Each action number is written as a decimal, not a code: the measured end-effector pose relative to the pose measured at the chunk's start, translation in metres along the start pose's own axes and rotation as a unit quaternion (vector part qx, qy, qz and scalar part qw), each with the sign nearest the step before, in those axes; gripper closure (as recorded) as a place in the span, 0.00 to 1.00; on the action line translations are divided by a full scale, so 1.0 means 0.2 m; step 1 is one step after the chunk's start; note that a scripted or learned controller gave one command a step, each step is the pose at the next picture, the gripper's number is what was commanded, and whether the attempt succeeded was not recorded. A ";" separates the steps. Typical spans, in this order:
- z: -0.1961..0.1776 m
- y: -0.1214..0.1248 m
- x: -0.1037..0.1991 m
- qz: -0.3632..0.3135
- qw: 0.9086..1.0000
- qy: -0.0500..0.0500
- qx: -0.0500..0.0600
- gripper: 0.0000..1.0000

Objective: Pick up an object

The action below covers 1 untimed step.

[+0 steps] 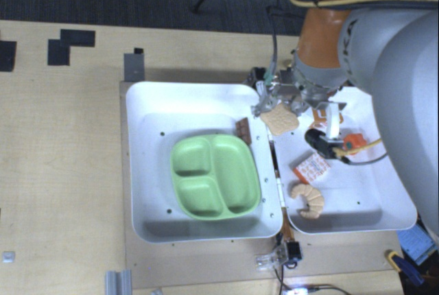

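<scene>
Arm (357,33) bent down, gripper (280,107) w/ cracker (280,122).

Even, fairly bright overhead light with no harsh hotspots. The left white bin (147,149) shows a soft grey shadow band along its near inner wall, below the green tray (214,175); the right white bin (370,208) has the same kind of band on its near wall. The tray has mild sheen and faint shading in its compartments. The arm (391,60), right of the tray and close to the lens, looks soft and slightly blown out on its grey shell. Overall the frame is low-res and a bit blurry, and small items right of the tray lack crisp edges. The dark floor beyond the tray is dim and noisy. Bench edges look straight.
</scene>
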<state>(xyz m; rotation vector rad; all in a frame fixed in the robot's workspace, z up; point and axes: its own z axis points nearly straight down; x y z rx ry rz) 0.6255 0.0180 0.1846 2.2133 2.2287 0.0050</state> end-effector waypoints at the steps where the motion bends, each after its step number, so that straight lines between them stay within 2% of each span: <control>1: -0.10 -0.29 0.16 0.000 1.000 0.000 0.001 1.00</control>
